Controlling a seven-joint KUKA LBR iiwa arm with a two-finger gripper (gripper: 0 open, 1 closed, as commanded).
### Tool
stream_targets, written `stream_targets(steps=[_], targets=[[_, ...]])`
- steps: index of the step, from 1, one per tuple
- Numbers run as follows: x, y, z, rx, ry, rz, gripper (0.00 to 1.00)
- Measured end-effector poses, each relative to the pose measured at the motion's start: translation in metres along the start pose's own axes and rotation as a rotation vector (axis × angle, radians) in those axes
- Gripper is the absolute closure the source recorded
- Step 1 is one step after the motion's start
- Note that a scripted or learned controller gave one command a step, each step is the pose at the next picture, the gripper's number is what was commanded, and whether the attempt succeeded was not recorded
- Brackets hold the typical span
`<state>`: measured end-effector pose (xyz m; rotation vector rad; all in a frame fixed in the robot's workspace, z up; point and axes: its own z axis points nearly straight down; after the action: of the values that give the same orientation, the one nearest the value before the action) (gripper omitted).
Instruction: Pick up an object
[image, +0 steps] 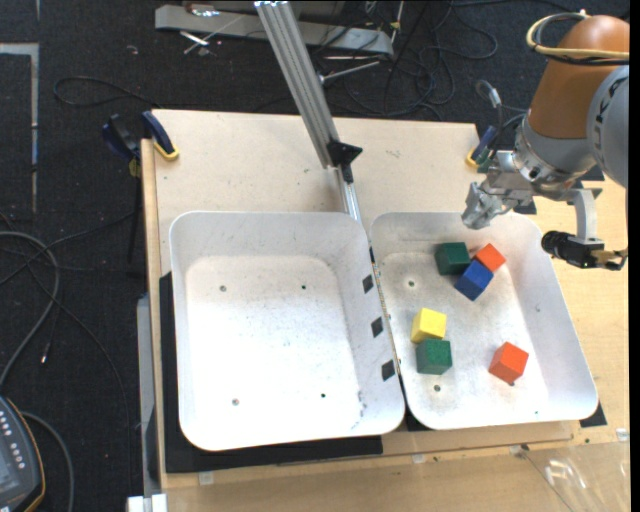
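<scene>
So right now my gripper (483, 210) is hanging over the back edge of the right bin (560, 330), nothing between my fingers, and honestly from this angle I can't tell how the jaws stand, spread or pressed together, it's just a grey blob. All the stuff is in that right bin: a dark green block (451, 257) touching or nearly touching a blue block (473, 280), with an orange block (490, 257) jammed right against the blue one. That cluster is the closest to me but it's a crowded grab. Further forward there's a yellow block (429, 324) sitting right against another green block (433, 356), and a lone orange-red block (509, 362) well apart from everything. If it were my call I'd go for that lone one: room on both sides for the fingers, come straight down, line up with its flat faces, then close. The left bin (200, 330) has nothing for me.
</scene>
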<state>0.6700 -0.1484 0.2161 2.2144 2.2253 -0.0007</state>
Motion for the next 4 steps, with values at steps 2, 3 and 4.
stream_targets(steps=[2, 3, 4], targets=[[0.012, -0.008, 0.091, -0.023, -0.006, 0.003, 0.00], [-0.003, -0.028, 0.103, -0.028, -0.008, 0.000, 0.00], [0.004, -0.023, 0.119, -0.004, -0.001, 0.002, 0.00]])
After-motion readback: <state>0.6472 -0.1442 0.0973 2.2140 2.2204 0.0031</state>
